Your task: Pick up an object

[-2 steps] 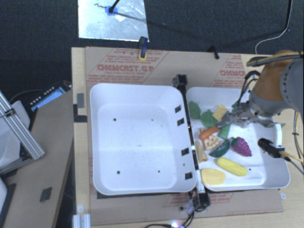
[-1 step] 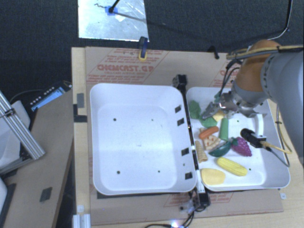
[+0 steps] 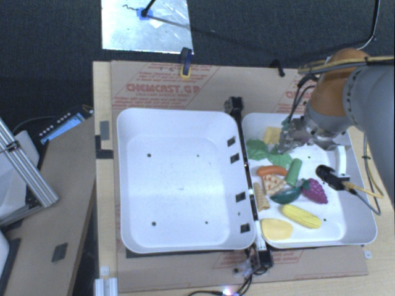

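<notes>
Right bin, claw low, seemingly touching green leaf

The arm runs off the right edge, so its base is cut away. Its gripper is too small and blurred to read the fingers, and it covers part of the green leafy toy (likely lettuce) beneath.

Both bins look like smooth, glossy white plastic; beneath them lies matt brown cardboard, and upper left a shiny foil-like sheet.
</notes>
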### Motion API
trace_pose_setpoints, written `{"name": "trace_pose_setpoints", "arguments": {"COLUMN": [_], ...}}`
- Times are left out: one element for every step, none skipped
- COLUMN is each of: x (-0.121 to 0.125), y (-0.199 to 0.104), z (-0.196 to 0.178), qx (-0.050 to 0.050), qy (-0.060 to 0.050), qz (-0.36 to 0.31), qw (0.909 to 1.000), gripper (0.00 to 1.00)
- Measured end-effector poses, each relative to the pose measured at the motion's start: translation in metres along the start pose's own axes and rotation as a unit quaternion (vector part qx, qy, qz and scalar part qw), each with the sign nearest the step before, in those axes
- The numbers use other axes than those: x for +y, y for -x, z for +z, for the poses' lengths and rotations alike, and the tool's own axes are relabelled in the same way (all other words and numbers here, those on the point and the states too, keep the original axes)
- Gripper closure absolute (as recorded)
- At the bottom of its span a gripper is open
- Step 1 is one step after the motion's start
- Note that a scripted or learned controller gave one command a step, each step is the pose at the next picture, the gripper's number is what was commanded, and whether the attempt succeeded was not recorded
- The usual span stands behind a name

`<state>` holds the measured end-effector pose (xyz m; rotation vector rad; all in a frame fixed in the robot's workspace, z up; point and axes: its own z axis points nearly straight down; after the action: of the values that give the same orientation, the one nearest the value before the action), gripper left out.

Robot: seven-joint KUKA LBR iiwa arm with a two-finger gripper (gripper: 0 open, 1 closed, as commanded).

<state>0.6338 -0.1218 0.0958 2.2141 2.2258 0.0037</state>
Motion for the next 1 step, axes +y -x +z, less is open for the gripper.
{"name": "trace_pose_setpoints", "arguments": {"x": [0.0337], "y": [-0.0338], "z": [0.0098], "qx": [-0.001], "qy": [-0.01], "qz": [-0.001], "qw": [0.9999], "gripper": [1.0]}}
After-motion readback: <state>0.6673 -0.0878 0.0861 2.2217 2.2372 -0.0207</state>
